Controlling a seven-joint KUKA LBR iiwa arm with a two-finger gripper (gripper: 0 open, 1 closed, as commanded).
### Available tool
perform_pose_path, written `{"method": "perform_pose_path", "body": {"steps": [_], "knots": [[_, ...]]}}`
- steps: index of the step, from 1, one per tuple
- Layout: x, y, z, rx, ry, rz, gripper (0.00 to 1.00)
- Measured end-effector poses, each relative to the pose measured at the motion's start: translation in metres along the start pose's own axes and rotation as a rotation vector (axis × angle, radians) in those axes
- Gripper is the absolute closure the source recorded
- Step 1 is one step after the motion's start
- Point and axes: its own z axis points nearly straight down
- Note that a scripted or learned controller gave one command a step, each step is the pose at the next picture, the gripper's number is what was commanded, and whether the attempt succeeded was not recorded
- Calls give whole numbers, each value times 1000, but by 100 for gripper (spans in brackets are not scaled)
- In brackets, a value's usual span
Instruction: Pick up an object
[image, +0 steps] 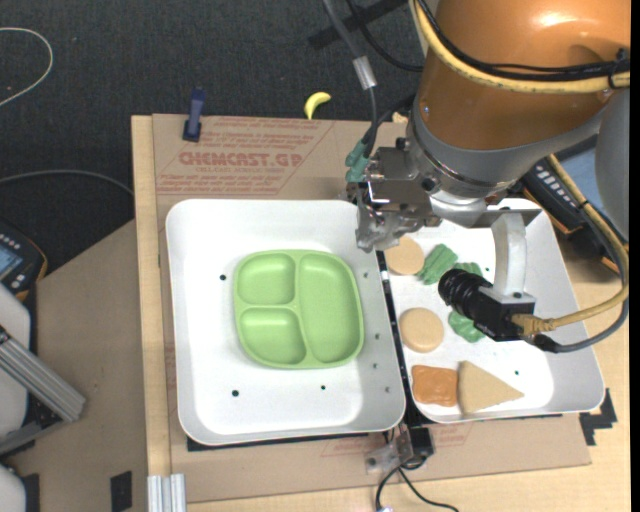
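My gripper (374, 232) hangs low over the far left corner of the right bin (575, 370), just by the divider between the bins. A round tan biscuit (405, 258) lies right beside it, partly under the wrist. Further objects lie in the same bin: a second round tan biscuit (421, 329), a green leafy piece (437, 263), another green piece (463, 324), an orange square (434, 385) and a pale wedge (488, 388). Nothing shows held in the gripper.
The left bin (195, 300) holds a green divided plate (298, 307). A black cylinder on a white bracket (478, 300) juts from the wrist over the right bin, trailing a cable. A yellow banana-shaped toy (317, 102) and a blue clip (193, 115) lie beyond the bins.
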Motion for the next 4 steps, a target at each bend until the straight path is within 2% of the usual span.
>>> {"method": "perform_pose_path", "body": {"steps": [2, 3, 4], "knots": [[1, 1, -17, 1, -2, -1, 100], [-31, 59, 71, 16, -7, 6, 100], [14, 27, 47, 7, 0, -6, 100]]}}
